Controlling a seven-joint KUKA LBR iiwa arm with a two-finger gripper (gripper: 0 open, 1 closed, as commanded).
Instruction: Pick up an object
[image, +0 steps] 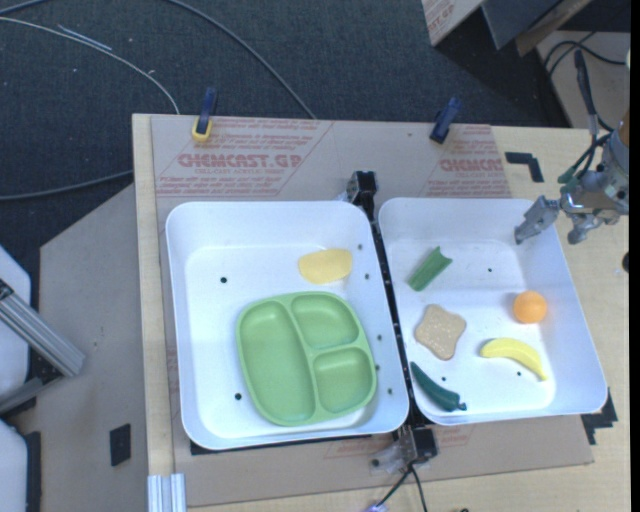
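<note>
A: Two white bins are seen side by side on the bench. In the left bin (190, 300) a green divided plate (305, 357) is laid flat, and a pale yellow piece (325, 265) is placed just behind it.

B: Contents of the right bin (580, 330)?

A: Five items are logged, all apart from one another: a light green piece (430, 269), a slice of toast (440, 331), an orange ball (530, 307), a banana (514, 357) and a dark green pepper (436, 388) near the front rim.

B: Gripper (552, 222) state?

A: It is held above the far right corner of the right bin. The fingers are spread apart; nothing is seen between them.
</note>
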